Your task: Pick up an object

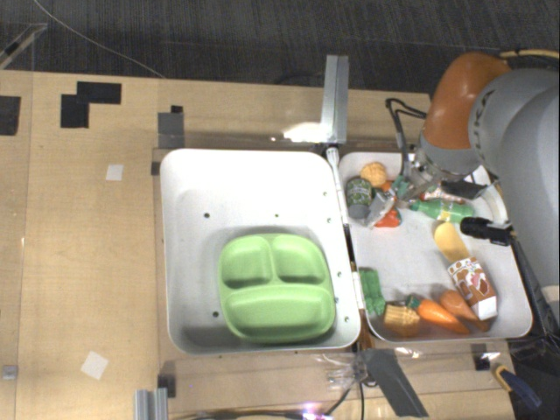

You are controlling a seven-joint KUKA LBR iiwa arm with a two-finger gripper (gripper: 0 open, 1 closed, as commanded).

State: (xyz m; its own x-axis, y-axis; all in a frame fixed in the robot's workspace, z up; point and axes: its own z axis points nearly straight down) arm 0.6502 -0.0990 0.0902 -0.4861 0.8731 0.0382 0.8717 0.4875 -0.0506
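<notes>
Red toy piece [389,219] lies seemingly just below the claw [404,187].

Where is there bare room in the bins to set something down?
Left bin: bare floor behind and left of the green tray. Right bin: a bare patch mid-floor, between the red piece and the corn. Its back and front edges are crowded.

You've got a green sectioned tray [276,289] sitting in the left white bin [192,191], toward its lower middle, lower-centre of frame. Black marker shapes [90,101] are stuck on the tan bench [79,261] at upper left, with two small pale squares [115,172] further down the left side. A metal post [335,99] stands at top centre, just above the seam between the bins.
</notes>
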